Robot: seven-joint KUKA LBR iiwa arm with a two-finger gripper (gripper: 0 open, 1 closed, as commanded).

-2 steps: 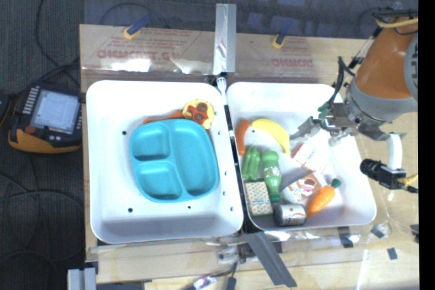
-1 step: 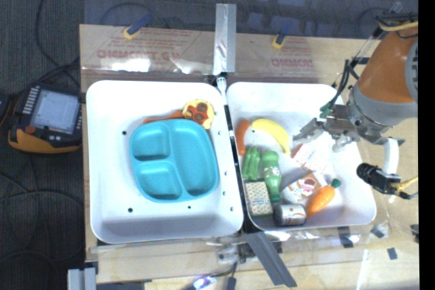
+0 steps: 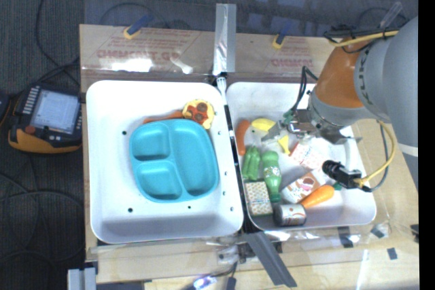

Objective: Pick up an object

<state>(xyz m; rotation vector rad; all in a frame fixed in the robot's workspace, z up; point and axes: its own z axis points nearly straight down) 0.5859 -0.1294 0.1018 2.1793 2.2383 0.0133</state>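
Camera view puts the tool (image 3: 293,124) low in the right bin (image 3: 360,214), over the yellow toy (image 3: 262,125) amid the clutter, its opening unreadable, so the reach is underway; next comes a clean closing and lift.

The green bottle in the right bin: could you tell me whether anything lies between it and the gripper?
Nothing visible blocks it from above. The gripper sits above the right bin, just up and right of the green bottle. Neighbours crowd the bottle's sides: a green pepper on its left and a small checked box below.
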